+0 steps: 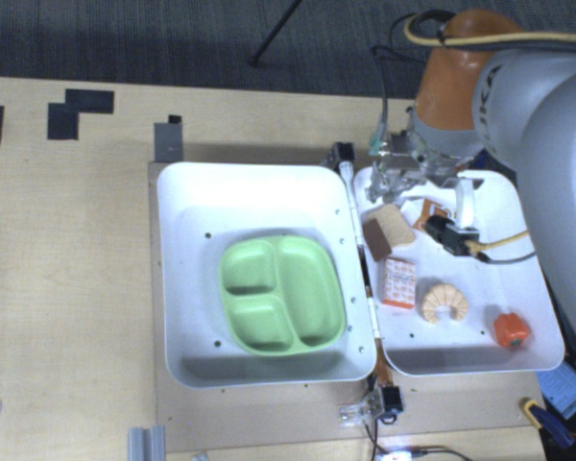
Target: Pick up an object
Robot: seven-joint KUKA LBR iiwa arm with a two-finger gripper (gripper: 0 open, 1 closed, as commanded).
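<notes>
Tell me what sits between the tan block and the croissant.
The small red-and-white packet lies between the tan block and the croissant, in the camera view.

So the green divided tray (281, 294) sits in the left bin (187, 257). The right bin (538, 286) has a tan block (388, 229), a red-and-white packet (398, 283), a croissant-looking thing (444, 302) and a small orange item (511, 329). The claw (396, 176) hangs over that bin's far left corner, near the block.

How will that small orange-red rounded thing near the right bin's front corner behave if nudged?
The orange-red object looks rounded and smooth, so it would likely roll or skid. It sits beside the right bin's sloped wall, which may stop it. Probably light.
</notes>
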